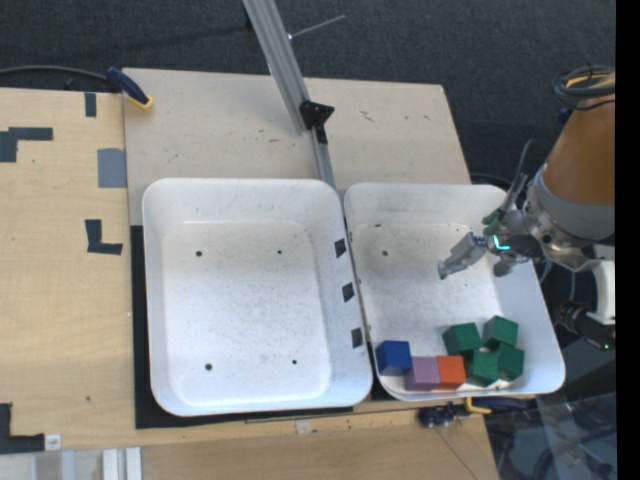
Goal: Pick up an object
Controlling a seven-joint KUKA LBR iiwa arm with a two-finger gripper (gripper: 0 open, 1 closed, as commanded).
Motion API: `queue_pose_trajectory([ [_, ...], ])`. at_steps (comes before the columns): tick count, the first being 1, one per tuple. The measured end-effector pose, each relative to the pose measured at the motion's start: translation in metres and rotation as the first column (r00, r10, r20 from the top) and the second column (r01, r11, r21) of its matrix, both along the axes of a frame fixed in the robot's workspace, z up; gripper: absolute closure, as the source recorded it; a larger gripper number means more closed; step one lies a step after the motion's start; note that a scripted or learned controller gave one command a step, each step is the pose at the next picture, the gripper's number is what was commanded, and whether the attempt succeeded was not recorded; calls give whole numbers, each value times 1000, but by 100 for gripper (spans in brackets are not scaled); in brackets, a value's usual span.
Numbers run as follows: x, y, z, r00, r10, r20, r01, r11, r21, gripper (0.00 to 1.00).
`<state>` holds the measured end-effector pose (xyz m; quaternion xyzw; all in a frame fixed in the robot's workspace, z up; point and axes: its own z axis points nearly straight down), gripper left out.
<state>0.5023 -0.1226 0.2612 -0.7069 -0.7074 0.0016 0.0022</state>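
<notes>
Several small blocks lie along the front edge of the right bin (420, 218): a blue cube (394, 356), a purple block (426, 371), an orange block (451, 369) and a cluster of green blocks (488, 350). My gripper (474, 267) hangs over the right-hand middle of this bin, above and behind the blocks. It is open, its grey fingers (456, 259) spread apart with nothing between them. The orange band of the arm (585, 158) rises at the right edge.
The left bin (160, 268) sits beside the right one, separated by a shared rim. A slanted metal rail (285, 63) runs down from the top to the bins' back junction. A blue-and-yellow tool (130, 88) lies at the bench's back left.
</notes>
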Motion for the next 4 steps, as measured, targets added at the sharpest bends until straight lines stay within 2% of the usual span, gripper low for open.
queue_pose_trajectory([
  [1, 1, 0, 2, 1000, 1, 4, -1, 1000, -1, 0],
  [2, 3, 1, -42, 1000, 0, -1, 0, 1000, -1, 0],
  [3, -3, 11, -94, 1000, 0, -3, 0, 1000, 0, 0],
  [4, -13, 6, -143, 1000, -1, -3, 1, 1000, 0, 0],
])
